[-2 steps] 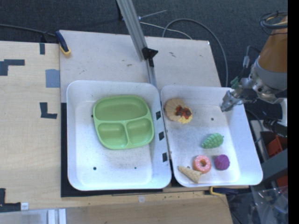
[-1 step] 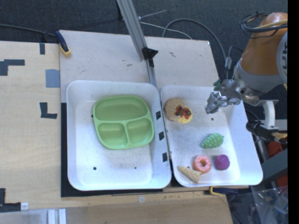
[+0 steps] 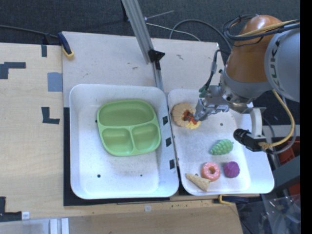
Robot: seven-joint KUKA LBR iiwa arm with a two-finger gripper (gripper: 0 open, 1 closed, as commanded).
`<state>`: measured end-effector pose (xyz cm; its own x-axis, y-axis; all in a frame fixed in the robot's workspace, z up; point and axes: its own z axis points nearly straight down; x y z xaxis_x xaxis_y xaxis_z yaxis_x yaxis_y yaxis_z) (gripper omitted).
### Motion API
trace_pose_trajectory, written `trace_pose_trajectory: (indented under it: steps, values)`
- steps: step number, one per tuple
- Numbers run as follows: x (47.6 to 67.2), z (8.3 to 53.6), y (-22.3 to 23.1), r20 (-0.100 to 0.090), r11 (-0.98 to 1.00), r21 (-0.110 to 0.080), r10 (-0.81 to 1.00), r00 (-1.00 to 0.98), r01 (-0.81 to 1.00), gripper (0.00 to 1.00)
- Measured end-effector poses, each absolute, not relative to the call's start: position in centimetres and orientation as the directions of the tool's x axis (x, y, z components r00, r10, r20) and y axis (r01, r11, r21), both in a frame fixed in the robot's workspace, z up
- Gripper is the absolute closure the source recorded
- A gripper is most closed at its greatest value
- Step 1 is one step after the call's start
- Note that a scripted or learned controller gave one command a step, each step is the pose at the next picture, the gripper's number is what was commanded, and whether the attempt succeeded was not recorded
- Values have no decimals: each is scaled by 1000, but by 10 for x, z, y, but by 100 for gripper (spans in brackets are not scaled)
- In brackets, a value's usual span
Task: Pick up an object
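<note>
A pale wooden tabletop (image 3: pixel 29 130) carries two shallow white bins side by side, with dark floor behind it and a slanted metal pole (image 3: pixel 139 23) crossing the upper middle. The left bin (image 3: pixel 83 174) holds a green tray (image 3: pixel 129 127) with three compartments, lying flat near the bin's upper centre. The right bin (image 3: pixel 243 182) holds the small things: a round tan pastry (image 3: pixel 181 112) with red and yellow on it at the bin's upper left corner, a green bumpy piece (image 3: pixel 222 147) near the middle, a pink donut (image 3: pixel 210 170) and a purple ball (image 3: pixel 231 169) side by side lower down, and a tan wedge (image 3: pixel 197 181) touching the donut at the bin's front edge. The grey arm (image 3: pixel 273 57) with its orange band reaches in from the right, and the gripper (image 3: pixel 197 116) is down at the pastry's right edge, over its red and yellow part; whether it is released or clenched cannot be told from this angle, nor whether it grips the pastry
</note>
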<state>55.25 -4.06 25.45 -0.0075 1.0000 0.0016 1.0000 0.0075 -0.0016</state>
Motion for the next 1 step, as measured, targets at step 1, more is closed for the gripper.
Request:
trace_pose_trajectory:
  steps: [1]
  values:
    - [551,249,7,1,6,-2,1000,-6,1000,100]
